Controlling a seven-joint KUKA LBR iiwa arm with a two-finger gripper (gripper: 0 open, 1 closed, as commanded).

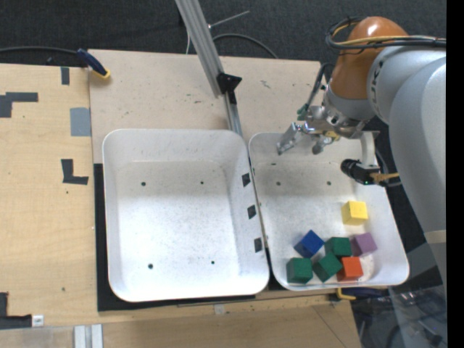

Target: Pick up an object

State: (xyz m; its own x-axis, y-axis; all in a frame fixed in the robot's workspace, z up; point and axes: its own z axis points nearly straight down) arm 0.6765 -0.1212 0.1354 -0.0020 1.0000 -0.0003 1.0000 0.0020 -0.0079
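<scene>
Where the pale wooden bench [43, 194] begins at far left: grey and black tape marks [78, 122] on smooth board, a blue and yellow clamp [94, 64] at the end of a black cable near the top edge. Next, left bin [116, 158], a shallow white tray with rounded corners, matt and finely speckled with dark specks, four small dark dots on its floor. Above it, slanting down from the top, a grey metal rail [199, 31] ending in a black bracket [228, 83] at the seam between the trays. Right bin [290, 194], same white speckled plastic, touching the left one along black clips. Over its far rim, gripper [304, 142], metallic, two fingers spread apart with nothing between them, well apart from the blocks. At the near right of that tray, small cubes: green block [299, 270] at the front, blue block [310, 243] just behind it, two more green blocks [332, 258] touching one another, orange block [351, 267] beside them, purple block [365, 243] behind it, yellow block [356, 211] set a little apart towards the arm. At far right, smooth grey arm [413, 114] with glossy orange band [362, 56], looped with black cables, overhanging the tray's right rim.
</scene>
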